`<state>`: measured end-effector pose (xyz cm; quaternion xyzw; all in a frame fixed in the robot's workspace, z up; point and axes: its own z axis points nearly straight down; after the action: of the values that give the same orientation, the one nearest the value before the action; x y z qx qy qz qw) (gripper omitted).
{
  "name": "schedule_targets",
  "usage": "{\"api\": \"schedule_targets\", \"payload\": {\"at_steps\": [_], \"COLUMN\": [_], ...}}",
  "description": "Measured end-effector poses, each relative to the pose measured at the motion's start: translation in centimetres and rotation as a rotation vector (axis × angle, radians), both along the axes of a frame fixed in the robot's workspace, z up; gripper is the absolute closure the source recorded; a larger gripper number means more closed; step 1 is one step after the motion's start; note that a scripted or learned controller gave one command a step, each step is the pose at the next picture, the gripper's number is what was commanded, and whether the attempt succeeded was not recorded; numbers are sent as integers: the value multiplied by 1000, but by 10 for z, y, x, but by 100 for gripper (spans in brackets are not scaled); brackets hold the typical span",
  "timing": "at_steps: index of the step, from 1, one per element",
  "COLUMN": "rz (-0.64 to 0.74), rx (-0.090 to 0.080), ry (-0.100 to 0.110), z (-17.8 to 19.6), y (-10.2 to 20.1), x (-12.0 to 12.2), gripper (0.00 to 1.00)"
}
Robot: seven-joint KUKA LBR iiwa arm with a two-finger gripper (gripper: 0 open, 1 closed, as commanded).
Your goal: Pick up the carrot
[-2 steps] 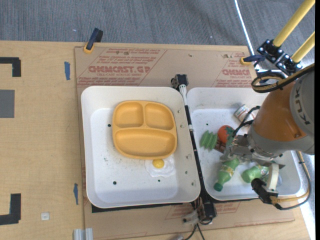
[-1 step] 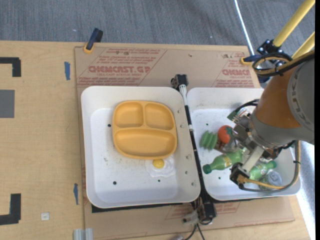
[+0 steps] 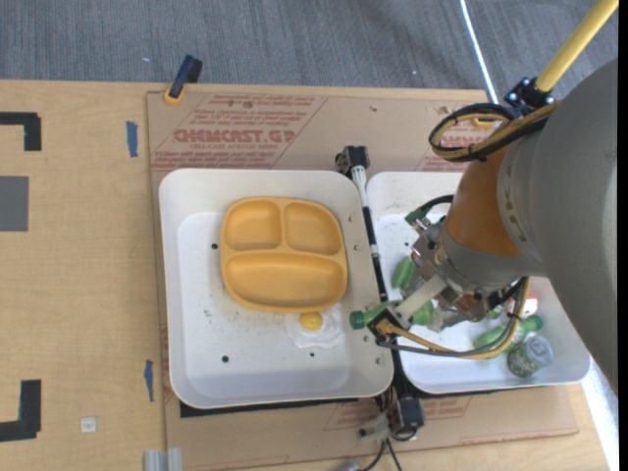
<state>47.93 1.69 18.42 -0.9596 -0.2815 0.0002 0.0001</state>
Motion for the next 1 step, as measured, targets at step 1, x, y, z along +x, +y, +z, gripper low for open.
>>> {"api": "schedule_targets", "payload": {"at_steps": [1], "rz": [-272], "rx": [0], "ry": [2], "z": [0], "y": [21], "x": [19], "gripper": [100]}}
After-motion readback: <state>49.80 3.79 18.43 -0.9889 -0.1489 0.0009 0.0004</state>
